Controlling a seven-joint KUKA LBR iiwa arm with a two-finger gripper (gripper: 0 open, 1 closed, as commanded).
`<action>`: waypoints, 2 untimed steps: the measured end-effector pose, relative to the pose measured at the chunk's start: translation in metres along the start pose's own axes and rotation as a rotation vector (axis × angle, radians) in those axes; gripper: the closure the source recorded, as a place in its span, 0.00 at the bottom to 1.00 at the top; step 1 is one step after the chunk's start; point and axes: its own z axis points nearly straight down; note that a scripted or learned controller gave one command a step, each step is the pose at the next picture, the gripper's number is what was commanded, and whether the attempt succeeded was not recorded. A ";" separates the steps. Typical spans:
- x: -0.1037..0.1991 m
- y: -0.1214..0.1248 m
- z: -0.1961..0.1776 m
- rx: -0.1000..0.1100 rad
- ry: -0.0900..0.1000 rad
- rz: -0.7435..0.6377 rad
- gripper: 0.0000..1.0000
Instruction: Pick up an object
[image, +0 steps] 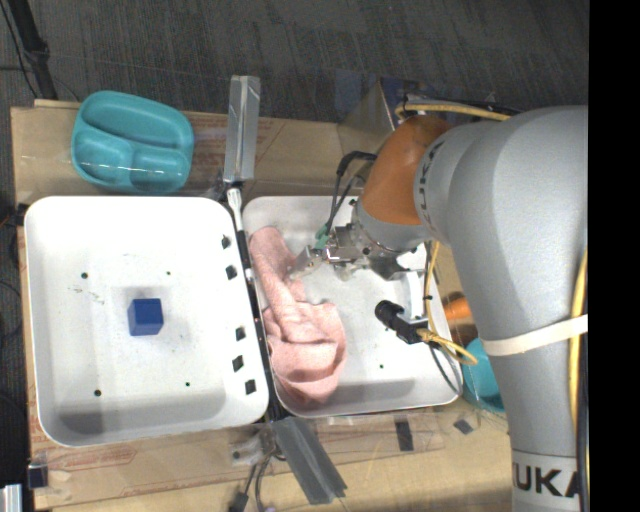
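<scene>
A crumpled pink cloth (295, 320) lies along the left side of the right bin (400, 395), from its upper left down to the front. My gripper (312, 256) hangs low in that bin, at the cloth's upper right edge, close to or touching its folds. Nothing is visibly lifted between its tips. A small blue cube (146, 316) sits alone in the left bin (60, 400), far from the gripper.
A teal plastic tray (132, 140) rests on the bench behind the left bin. The big grey arm (510, 250) covers the right bin's right side. A metal divider bar (240, 130) runs between the bins.
</scene>
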 end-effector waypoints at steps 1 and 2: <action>-0.008 -0.071 0.000 -0.001 0.000 -0.053 0.00; 0.030 -0.001 0.000 0.001 0.000 0.049 0.00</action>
